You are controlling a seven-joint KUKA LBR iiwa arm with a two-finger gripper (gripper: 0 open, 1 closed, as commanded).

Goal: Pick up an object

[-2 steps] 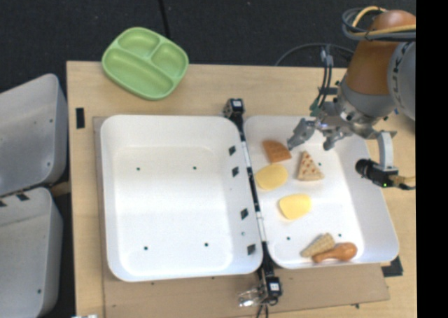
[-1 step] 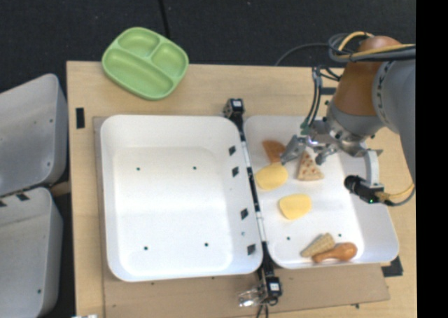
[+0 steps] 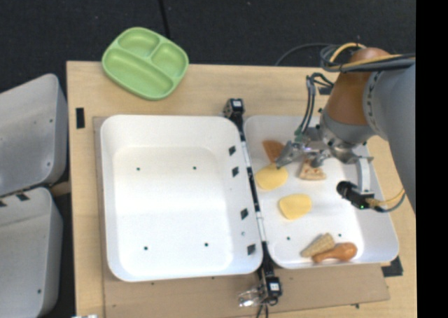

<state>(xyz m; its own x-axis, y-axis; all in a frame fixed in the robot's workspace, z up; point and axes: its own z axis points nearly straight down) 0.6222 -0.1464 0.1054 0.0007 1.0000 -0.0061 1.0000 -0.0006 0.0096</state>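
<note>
Robot arm reaches into the right bin of food pieces.
Its pincer hangs low over the bin's far half, between an orange-brown piece and a tan wedge; whether it is spread or pinching cannot be told.

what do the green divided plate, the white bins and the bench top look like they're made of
Green divided plate: probably molded plastic, matte, with soft rounded compartment ridges and uniform color.
White bins: left bin and right bin look like thin formed plastic, smooth with a slight sheen and rounded corners.
Bench top: pale wood or wood-look laminate; faint grain, can't tell which.
</note>
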